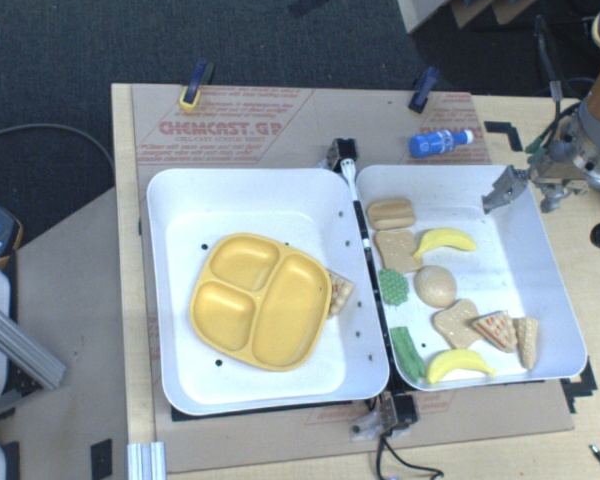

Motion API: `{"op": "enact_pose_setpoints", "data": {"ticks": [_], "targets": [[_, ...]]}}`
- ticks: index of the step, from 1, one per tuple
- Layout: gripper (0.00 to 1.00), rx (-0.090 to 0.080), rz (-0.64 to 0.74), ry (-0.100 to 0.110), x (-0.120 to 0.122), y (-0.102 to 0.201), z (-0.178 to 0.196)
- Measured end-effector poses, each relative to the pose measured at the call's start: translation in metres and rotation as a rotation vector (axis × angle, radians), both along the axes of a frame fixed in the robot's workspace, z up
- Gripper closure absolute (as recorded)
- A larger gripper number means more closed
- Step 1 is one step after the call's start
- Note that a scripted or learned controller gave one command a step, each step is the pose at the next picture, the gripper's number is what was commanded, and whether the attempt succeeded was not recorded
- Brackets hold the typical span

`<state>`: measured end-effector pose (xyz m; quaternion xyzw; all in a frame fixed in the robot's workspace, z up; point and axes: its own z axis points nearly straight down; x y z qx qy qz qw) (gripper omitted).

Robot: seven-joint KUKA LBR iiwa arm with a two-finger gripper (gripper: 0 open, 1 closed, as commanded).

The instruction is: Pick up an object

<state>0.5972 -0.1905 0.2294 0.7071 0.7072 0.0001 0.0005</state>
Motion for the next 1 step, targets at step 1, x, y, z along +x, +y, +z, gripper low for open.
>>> {"op": "enact_pose_setpoints", "data": {"ticks": [1], "targets": [[0.0,0.002,0.002,0.005,0.0079,0.0042,-0.0467]]}}
